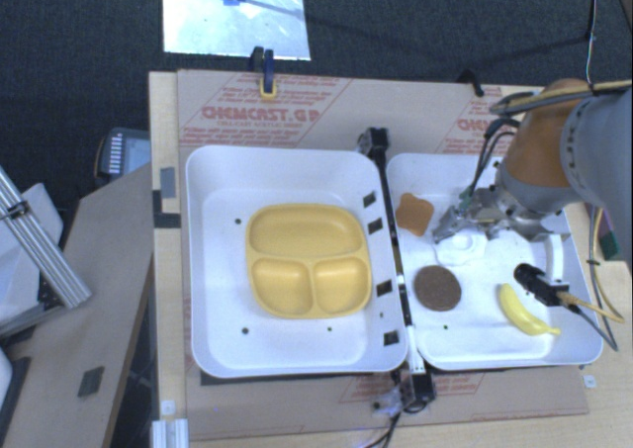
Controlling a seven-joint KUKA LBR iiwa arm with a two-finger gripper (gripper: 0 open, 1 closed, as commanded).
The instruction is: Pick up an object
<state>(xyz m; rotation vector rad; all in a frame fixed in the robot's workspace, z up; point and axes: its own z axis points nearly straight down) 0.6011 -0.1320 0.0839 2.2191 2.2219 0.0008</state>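
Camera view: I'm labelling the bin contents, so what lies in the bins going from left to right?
Yellow divided tray in the left bin → orange-brown piece → brown round disc → banana. The gripper hangs above the right bin between the orange-brown piece and the banana.

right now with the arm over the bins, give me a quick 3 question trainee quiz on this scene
1. True or false: the yellow divided tray lies in the left bin.
2. Which lies nearest the banana? A) brown round disc B) orange-brown toast piece C) yellow divided tray
3. Fill in: the gripper hovers over the ____ bin.

Key: 1 true; 2 A; 3 right
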